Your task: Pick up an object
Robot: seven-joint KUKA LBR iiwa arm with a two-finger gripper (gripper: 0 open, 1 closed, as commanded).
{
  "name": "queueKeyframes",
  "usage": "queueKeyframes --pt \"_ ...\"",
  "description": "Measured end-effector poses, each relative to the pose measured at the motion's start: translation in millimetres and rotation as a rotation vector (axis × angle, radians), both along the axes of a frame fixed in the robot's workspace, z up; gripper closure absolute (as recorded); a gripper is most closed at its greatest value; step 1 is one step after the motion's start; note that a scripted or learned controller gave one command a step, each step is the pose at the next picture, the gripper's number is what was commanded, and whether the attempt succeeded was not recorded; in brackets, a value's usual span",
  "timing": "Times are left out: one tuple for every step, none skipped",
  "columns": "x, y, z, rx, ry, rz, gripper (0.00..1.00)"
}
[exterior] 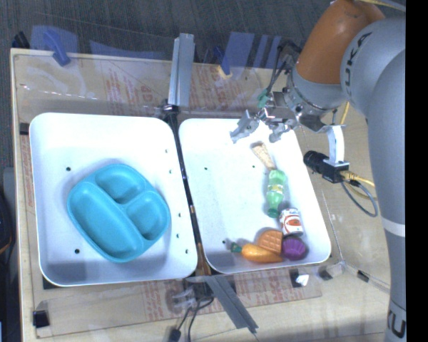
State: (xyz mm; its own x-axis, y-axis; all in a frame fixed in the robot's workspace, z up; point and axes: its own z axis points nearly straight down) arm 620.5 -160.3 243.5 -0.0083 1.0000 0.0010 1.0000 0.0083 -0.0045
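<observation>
Here the jaws (pixel 259 125) hang over the far rim of the right bin (pixel 221 191), spread apart with nothing between them; one finger (pixel 241 129) points out toward the left, the other sits by the wrist. Just below the jaws, nearly touching, lies a tan stick-shaped object (pixel 262 154), and below that a green bottle (pixel 274 192) lies on its side. Farther below the jaws, in the bin's near right corner, a small red-and-white can (pixel 292 221), a purple round toy (pixel 294 248), a waffle-like orange piece (pixel 269 240) and an orange carrot-shaped toy (pixel 255 252) crowd together. Well to the left of the jaws, the left bin (pixel 50 141) holds a blue divided tray (pixel 118 210). Both bins rest on the desk (pixel 93 84).
</observation>
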Motion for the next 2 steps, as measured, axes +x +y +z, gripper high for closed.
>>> queueKeyframes --pt "-61 -51 -51 -0.001 -0.001 -0.002 0.00" --pt "-91 -43 -153 0.000 0.000 0.000 0.00"
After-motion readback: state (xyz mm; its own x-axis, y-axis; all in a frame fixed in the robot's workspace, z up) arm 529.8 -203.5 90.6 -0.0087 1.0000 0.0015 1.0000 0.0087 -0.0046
